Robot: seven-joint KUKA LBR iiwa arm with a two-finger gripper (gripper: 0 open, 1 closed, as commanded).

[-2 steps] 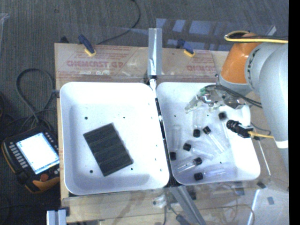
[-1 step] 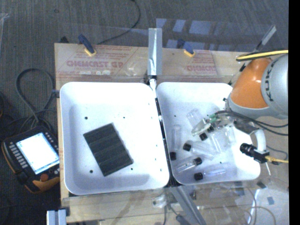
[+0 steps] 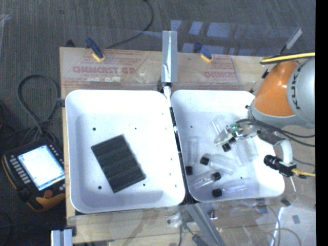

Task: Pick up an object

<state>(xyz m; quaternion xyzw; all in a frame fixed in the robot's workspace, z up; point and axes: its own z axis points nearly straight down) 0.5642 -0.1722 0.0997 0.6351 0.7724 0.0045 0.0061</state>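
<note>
Orange-banded arm [image 3: 279, 94], gripper [image 3: 227, 136] among clear vials [image 3: 205, 180] (black-capped)

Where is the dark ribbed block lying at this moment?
The dark ribbed block lies flat and tilted in the left bin, across the divider from the clear vials in the right bin.

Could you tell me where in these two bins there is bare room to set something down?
The left bin has free floor all around the dark ridged pad, widest toward its far wall. The right bin is bare along its far-left corner; nearer, clear tubes with black caps and the gripper crowd it.
</note>
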